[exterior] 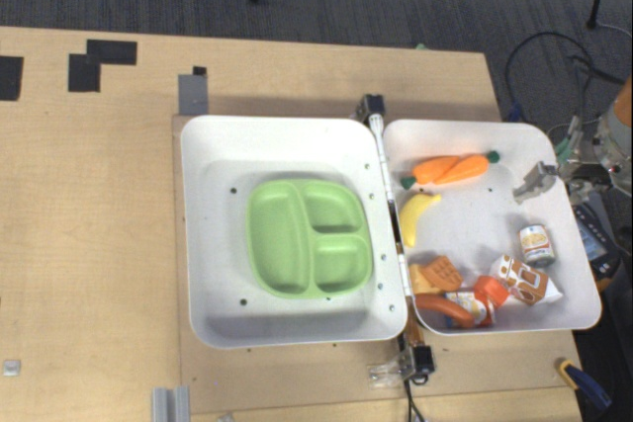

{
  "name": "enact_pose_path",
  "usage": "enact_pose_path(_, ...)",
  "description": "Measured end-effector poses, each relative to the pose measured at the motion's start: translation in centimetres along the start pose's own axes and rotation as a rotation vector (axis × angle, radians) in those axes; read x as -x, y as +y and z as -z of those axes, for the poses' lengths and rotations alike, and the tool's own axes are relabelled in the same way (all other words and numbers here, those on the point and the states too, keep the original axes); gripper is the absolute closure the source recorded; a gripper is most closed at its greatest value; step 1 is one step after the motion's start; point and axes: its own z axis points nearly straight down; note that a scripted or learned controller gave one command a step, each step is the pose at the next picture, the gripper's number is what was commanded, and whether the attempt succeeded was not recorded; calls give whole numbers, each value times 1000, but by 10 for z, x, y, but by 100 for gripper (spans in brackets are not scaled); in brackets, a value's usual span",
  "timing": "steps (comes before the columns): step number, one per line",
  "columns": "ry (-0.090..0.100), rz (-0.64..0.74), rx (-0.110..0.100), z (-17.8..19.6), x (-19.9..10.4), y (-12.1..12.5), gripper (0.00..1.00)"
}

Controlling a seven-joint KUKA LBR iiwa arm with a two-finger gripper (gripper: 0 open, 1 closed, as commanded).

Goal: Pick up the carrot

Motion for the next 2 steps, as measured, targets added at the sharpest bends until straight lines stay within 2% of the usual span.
enact_pose_path(1, 1, -88, -1, -49, -100, 63, 0)
enact_pose_path(2, 1, -53, -4, -129, -104, 107, 0)
